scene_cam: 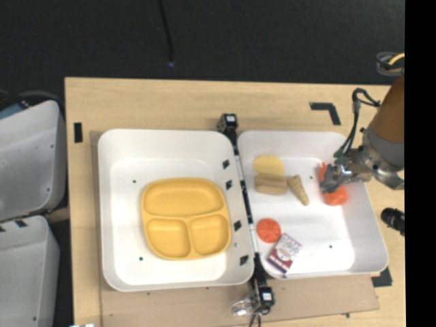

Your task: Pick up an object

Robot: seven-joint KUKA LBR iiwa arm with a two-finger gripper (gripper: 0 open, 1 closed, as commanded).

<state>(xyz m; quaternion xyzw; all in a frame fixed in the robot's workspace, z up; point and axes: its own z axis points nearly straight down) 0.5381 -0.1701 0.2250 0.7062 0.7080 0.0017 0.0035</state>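
Note:
My gripper [332, 179] hangs low over the right side of the right bin [354, 251], directly above an orange-red object [335, 195] that shows partly beneath it. To its left lie a tan cone-shaped piece [298, 188], a brown block [270, 184] and a yellow rounded piece [269, 164]. Nearer the front sit an orange-red round object [268, 229] and a small white and pink packet [284, 253].
The left bin [116, 251] holds a yellow divided tray [185, 217]. A ridge with black clips [240, 196] separates the two bins. The wooden bench [170, 101] surrounds them, with grey covers [27, 162] at far left.

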